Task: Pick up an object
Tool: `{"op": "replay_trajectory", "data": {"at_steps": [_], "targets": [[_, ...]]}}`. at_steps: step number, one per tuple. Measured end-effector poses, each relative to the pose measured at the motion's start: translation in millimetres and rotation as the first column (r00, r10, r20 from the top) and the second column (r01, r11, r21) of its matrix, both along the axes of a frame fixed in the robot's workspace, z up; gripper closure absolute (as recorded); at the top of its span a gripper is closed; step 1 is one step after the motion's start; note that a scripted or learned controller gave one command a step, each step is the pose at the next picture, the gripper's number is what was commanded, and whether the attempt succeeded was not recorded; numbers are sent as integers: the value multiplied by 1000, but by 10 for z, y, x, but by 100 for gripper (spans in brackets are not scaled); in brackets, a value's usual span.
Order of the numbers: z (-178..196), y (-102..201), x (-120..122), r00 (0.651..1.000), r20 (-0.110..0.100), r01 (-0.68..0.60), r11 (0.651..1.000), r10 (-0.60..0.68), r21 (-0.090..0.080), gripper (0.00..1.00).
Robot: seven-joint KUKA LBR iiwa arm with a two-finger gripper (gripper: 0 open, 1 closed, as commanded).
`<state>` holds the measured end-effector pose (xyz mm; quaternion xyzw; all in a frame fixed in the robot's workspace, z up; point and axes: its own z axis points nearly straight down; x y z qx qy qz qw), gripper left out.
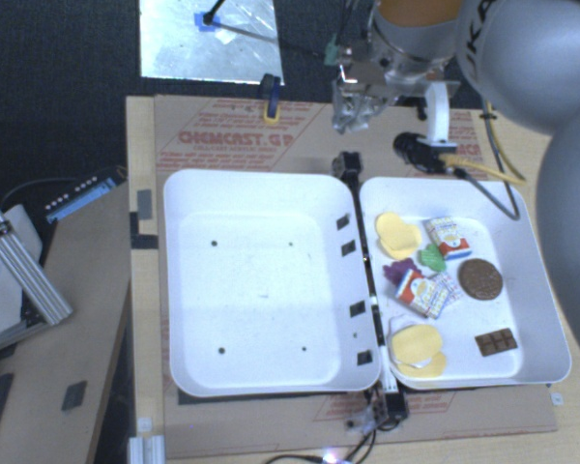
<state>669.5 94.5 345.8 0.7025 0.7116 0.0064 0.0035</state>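
Note:
The right bin (pixel 546 307) holds several small items. Among them are a yellow piece (pixel 398 232), a small white, red and blue carton (pixel 447 237), a green item (pixel 431 257), a purple item (pixel 398 274), a striped packet (pixel 427 294), a round brown cookie (pixel 481 278), a dark chocolate bar (pixel 496 341) and another yellow piece (pixel 418 348). My gripper (pixel 353 114) hangs high over the cardboard behind the bins, near the top of the seam between them. It is well away from every item, and I see nothing in it.
The left bin (pixel 184 288) is plain white with a few dark specks. Black clips (pixel 348 222) run along the seam between the bins. A yellow and blue clamp (pixel 270 100) sits on the cardboard's back edge. A shiny plate (pixel 211 25) lies behind.

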Motion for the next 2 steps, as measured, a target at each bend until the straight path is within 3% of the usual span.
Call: {"op": "replay_trajectory", "data": {"at_steps": [1, 2], "targets": [[851, 671, -10, 1000, -3, 2, 1000, -2, 0, 100], [1112, 967, -11, 1000, -9, 6, 1000, -6, -2, 100]]}}
